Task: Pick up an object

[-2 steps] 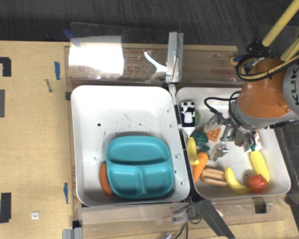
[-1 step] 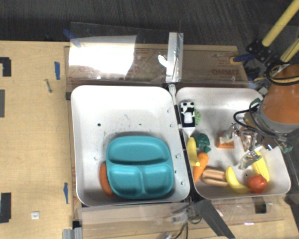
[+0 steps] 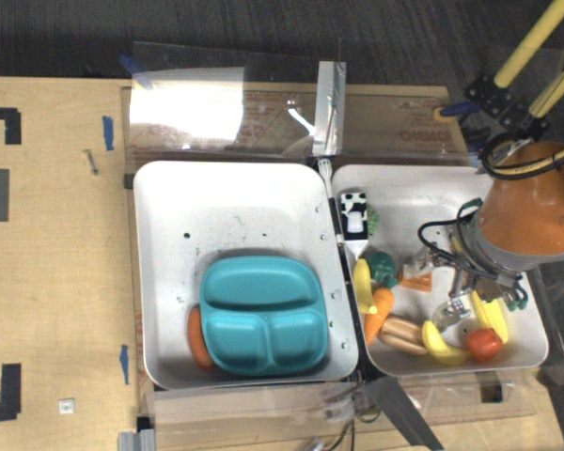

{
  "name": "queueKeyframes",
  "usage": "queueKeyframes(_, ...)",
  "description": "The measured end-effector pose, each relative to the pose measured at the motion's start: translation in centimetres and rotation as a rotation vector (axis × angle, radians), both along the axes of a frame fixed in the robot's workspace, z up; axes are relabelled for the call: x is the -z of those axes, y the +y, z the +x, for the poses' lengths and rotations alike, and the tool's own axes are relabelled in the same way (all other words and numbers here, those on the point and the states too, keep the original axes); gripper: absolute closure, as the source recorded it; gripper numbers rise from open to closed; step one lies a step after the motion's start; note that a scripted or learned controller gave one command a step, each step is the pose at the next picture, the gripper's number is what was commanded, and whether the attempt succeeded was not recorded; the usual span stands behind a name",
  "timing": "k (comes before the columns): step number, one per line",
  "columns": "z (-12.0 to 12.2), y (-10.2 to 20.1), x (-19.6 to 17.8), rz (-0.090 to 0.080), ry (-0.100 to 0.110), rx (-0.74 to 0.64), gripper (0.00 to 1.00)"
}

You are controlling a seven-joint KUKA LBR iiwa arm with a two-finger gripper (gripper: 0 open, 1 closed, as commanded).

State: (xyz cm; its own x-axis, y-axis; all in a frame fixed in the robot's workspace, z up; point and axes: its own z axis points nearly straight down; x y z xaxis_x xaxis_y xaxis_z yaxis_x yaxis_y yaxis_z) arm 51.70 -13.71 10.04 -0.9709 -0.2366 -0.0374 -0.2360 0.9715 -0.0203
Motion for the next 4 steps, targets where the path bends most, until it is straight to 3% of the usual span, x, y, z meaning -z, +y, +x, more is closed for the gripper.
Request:
queueKeyframes(1, 9.2, 2.5, 0.0, 0.009, 0.000, 0.072, 0.00)
queueKeyframes(2, 12.7, -3.5, -12.5, 0.008, 0.020, 0.079, 0.00)
queueKeyframes(3, 11.1, -6.5, 0.4, 0.017, 0.043, 0.208, 0.00)
queueKeyframes(4, 7.0, -7.5, 1.4, 0.019, 0.036, 0.324, 0.00)
